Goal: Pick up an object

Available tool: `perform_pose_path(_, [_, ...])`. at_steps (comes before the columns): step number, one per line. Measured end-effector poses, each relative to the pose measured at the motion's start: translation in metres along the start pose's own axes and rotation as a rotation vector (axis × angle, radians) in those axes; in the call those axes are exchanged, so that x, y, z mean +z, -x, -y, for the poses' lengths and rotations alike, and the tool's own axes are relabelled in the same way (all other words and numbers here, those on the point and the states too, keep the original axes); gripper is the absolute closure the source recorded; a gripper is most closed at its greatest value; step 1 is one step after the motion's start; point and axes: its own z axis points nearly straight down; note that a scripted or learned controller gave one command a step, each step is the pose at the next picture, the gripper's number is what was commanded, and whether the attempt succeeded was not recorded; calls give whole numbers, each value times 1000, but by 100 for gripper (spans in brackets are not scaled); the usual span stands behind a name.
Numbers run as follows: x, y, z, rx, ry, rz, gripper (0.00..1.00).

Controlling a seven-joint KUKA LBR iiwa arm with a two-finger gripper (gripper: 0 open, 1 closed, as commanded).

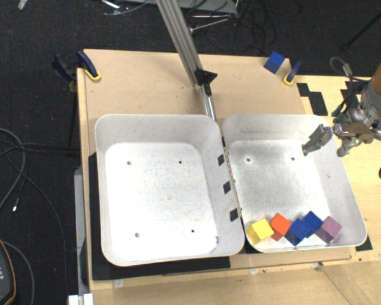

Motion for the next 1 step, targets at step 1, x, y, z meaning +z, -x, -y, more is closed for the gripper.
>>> perform_pose_path(1, [103,-52,-16,-6,-8,-3,0])
